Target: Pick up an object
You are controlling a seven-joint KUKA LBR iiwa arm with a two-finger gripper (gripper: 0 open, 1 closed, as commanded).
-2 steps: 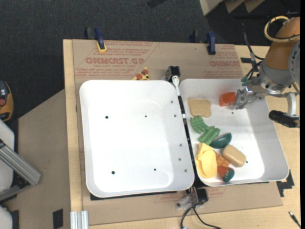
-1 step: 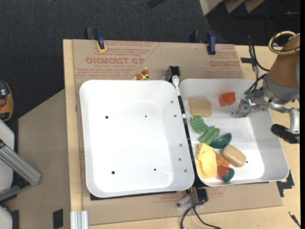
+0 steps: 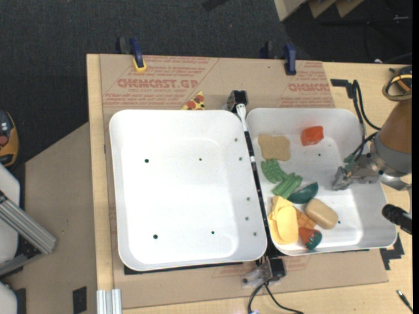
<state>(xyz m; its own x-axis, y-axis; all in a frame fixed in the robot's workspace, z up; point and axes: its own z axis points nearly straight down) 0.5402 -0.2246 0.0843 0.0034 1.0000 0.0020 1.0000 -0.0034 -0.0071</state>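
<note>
The gripper (image 3: 342, 177) hung low over the right bin (image 3: 340, 237), beside the toy food pile (image 3: 298, 205); its opening could not be told

Arm (image 3: 393, 142) reaches leftward, pincer (image 3: 342, 178) angled low

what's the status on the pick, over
Pincer low over right white bin, nothing seen between its tips. Toy foods clustered at bin's left: yellow banana-like piece, tan bread-like slab, orange block apart. Path unobstructed.
</note>
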